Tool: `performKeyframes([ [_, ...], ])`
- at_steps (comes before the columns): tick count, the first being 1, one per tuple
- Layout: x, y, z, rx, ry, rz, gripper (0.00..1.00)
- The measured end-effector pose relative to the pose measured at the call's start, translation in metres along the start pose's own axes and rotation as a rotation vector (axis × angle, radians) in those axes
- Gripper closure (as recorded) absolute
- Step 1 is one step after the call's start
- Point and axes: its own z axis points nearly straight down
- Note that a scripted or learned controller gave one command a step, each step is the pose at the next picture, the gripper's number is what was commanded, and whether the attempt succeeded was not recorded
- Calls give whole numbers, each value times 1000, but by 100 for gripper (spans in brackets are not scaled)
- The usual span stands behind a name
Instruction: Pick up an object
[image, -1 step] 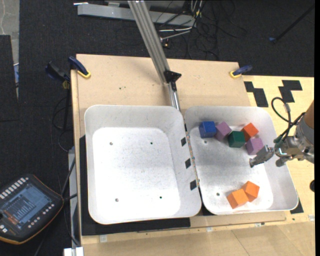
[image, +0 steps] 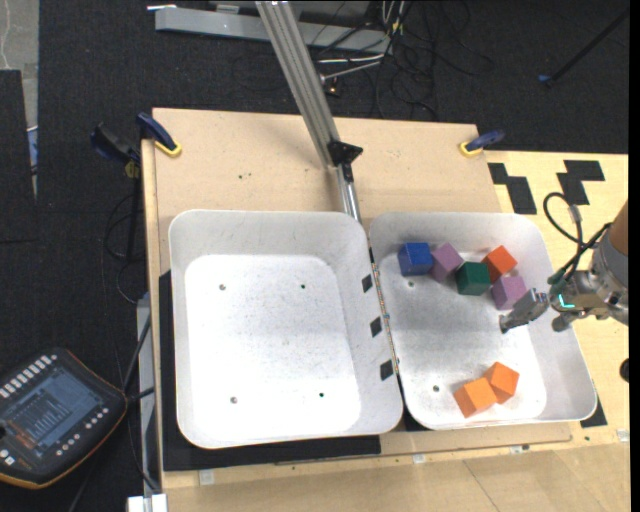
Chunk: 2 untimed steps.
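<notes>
left bin (image: 200, 300) well away from tool | right bin (image: 430, 410): 1 blue cube (image: 414, 258), 2 purple, 1 green, 3 orange | nearest purple cube (image: 509, 290) just beside tool | tool (image: 540, 310) fingers spread, nothing between | I'd centre over that cube, descend straight, avoid nudging green neighbour (image: 473, 278)

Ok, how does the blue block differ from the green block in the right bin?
The blue block is blue and sits at the left end of the cluster; the green block is dark green and sits in its middle. The blue block touches only a purple block; the green block is hemmed in by purple and orange blocks. Both are small cubes of similar size.
</notes>
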Motion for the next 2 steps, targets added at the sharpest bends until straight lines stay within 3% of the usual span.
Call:
performKeyframes([
  [2, -14, 9, 107, 5, 1, 1, 0],
])
